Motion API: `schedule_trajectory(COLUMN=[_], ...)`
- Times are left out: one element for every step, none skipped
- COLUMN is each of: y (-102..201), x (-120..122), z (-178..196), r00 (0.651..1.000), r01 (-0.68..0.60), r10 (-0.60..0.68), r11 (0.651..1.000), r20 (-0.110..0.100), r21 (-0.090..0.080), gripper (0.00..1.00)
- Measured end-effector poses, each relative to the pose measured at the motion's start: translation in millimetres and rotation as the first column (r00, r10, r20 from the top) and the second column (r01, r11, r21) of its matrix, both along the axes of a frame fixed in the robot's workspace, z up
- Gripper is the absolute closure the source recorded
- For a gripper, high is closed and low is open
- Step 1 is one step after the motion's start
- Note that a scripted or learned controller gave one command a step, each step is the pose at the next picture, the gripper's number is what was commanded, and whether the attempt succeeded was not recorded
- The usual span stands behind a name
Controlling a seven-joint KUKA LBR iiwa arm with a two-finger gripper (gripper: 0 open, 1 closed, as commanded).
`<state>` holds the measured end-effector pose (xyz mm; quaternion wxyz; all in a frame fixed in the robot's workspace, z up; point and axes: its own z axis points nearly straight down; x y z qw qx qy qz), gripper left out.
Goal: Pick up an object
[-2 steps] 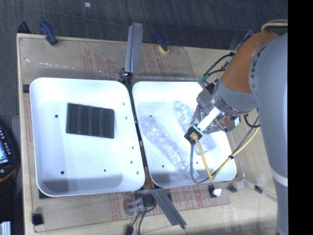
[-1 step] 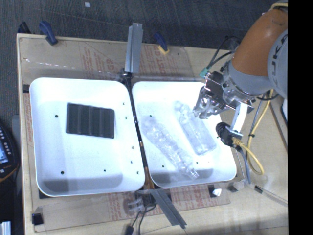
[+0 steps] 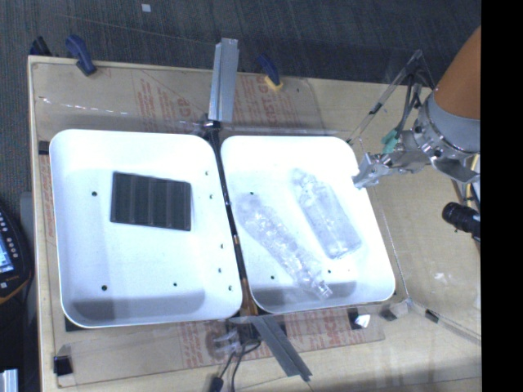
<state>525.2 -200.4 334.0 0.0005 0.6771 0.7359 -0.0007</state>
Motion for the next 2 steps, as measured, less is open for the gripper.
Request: schedule_trajectory(y=[11, 58], x=[8, 13], z=[-30, -41], r00=[0.996, 0.964], r01=[0.090, 0.266], r10=[-0.090, -0.266], r11=[0.996, 0.964], r20=[-0.004, -0.003], r21=[0.002, 0.002], gripper=[1.00, 1.00])
